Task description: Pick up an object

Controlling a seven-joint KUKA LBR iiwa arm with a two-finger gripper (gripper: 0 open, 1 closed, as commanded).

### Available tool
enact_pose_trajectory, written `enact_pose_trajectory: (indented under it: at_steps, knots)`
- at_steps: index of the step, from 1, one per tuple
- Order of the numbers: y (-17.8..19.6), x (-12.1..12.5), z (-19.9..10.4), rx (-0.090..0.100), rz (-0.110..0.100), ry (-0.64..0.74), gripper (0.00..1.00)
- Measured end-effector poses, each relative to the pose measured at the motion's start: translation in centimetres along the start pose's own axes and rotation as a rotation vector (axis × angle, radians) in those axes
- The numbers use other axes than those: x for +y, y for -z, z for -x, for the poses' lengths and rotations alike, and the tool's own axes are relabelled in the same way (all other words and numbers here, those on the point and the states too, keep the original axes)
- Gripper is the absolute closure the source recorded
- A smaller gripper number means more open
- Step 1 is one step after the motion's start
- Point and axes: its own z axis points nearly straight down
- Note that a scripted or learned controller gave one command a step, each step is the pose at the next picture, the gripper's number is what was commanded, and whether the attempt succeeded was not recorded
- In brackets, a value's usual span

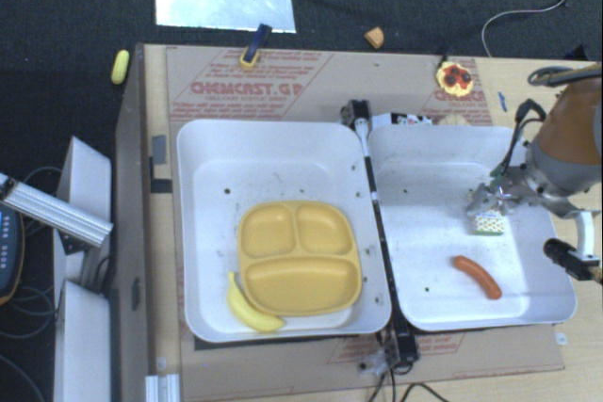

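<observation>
In the right bin (424, 202) a small white block with a green pattern (488, 223) lies near the right wall. My gripper (494, 198) hangs directly over its top edge, touching or almost touching it. The grey arm with its orange band (573, 132) comes in from the right. Closer to the front of the same bin lies a red-orange sausage (477, 277), apart from the gripper. In the left bin (217, 155) a yellow banana (247, 307) rests against the front left edge of a yellow divided plate (300, 257).
A small pizza toy (456, 77) sits on the bench behind the right bin. A yellow-and-blue clip (252, 47) lies at the bench's back edge. A black part (568, 256) overhangs the right bin's right rim. The divider (375, 202) runs between the bins.
</observation>
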Motion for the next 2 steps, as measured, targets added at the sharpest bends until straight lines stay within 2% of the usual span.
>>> enact_pose_trajectory:
  at_steps: [1, 2]
  knots:
    - [12.1, 1.5, -7.0, 0.0, 0.001, 0.001, 1.0]
    - [8.6, -0.6, -14.0, 0.002, -0.003, 0.001, 1.0]
